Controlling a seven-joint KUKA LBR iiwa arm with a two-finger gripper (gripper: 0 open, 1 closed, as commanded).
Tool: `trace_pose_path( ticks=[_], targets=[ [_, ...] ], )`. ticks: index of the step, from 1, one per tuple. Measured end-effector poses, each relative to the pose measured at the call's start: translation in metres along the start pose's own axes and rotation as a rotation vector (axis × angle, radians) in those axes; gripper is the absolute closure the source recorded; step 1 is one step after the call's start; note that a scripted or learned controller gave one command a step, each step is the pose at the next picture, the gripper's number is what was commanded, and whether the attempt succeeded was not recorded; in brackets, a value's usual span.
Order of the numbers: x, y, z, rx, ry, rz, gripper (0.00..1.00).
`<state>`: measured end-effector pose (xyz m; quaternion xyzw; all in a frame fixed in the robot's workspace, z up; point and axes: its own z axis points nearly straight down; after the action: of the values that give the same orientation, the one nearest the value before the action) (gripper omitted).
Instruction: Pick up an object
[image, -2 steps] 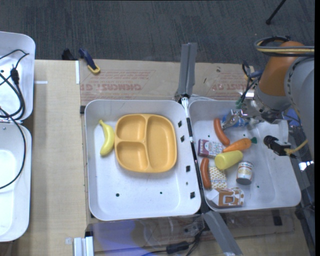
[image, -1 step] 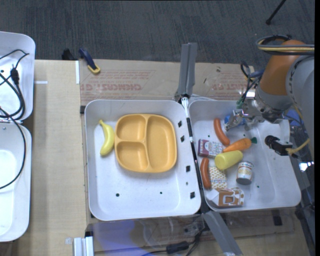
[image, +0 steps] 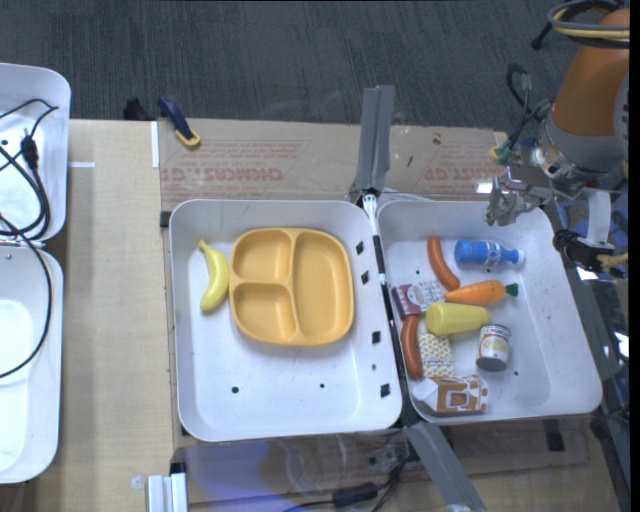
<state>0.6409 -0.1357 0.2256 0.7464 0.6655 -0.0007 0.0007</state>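
My gripper (image: 503, 207) hangs over the far edge of the right bin (image: 563, 400), above and a little right of a blue bottle (image: 488, 253); nothing shows between its fingers. Below the bottle lie an orange carrot (image: 477, 293), a yellow lemon-like piece (image: 456, 318), a small can (image: 493, 346), two sausages (image: 441, 263) (image: 410, 345), a snack wrapper (image: 415, 296) and a small carton (image: 458, 396). The left bin (image: 200, 400) holds a yellow divided plate (image: 292, 285) with a banana (image: 213, 277) beside its left rim.
A grey divider post (image: 374, 140) stands between the bins at the back. Brown cardboard (image: 270, 160) lies behind the bins, with a blue-and-yellow clamp (image: 178, 122) on it. White trays with black cables (image: 25, 180) sit at the far left.
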Motion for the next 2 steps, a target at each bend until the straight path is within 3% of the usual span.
trace_pose_path(
  ticks=[1,2],
  targets=[
    [0.000,0.000,0.001,0.001,0.000,0.000,0.00],
    [-0.034,-0.007,0.134,0.000,0.001,-0.021,0.00]
  ],
)
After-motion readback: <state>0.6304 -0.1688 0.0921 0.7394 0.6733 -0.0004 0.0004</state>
